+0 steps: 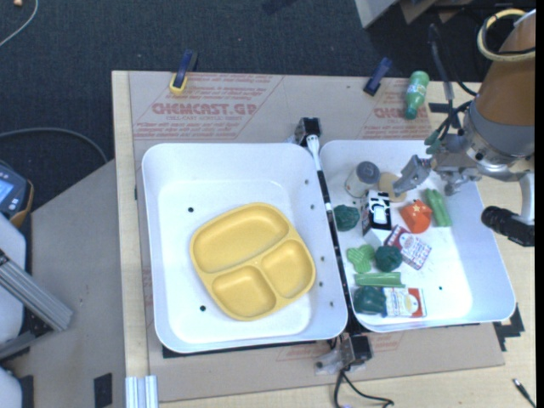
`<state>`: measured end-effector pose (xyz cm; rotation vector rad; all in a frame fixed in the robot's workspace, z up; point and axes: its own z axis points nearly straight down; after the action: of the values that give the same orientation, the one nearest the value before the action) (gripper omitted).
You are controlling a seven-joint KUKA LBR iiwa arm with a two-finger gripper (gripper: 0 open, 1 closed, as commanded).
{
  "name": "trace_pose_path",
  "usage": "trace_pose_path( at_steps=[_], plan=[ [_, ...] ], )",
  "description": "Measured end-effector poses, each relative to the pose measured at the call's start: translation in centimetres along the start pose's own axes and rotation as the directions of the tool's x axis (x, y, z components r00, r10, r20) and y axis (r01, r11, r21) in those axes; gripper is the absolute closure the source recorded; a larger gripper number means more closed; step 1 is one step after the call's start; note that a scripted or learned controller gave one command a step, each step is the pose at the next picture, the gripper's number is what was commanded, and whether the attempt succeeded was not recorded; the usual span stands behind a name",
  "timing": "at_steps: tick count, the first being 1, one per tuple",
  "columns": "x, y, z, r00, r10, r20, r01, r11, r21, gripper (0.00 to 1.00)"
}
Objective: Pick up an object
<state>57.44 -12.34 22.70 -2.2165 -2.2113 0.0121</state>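
From here I can't make out whether the hand (418, 175) is spread or closed; its fingers blur into the clutter. The arm (508, 100) runs off the right edge. The toys in the right bin (484, 262) overlap, and the print on the small packets (399, 301) is too small to read.

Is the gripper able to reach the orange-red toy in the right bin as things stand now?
Probably yes. The gripper hangs just above and beside the orange-red toy, whose top is uncovered. The green piece and the black-and-white item lie close, so its neighbours may be nudged.
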Motion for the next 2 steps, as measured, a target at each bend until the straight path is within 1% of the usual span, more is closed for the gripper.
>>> trace_pose_path(
  at_steps=[1, 2],
  plan=[
    [0.0, 0.2, -0.7, 1.0, -0.002, 0.002, 0.002, 1.0, -0.013, 0.0],
    [-0.7, -0.1, 5.4, 1.0, -0.001, 0.001, 0.001, 1.0, -0.006, 0.0]
  ],
)
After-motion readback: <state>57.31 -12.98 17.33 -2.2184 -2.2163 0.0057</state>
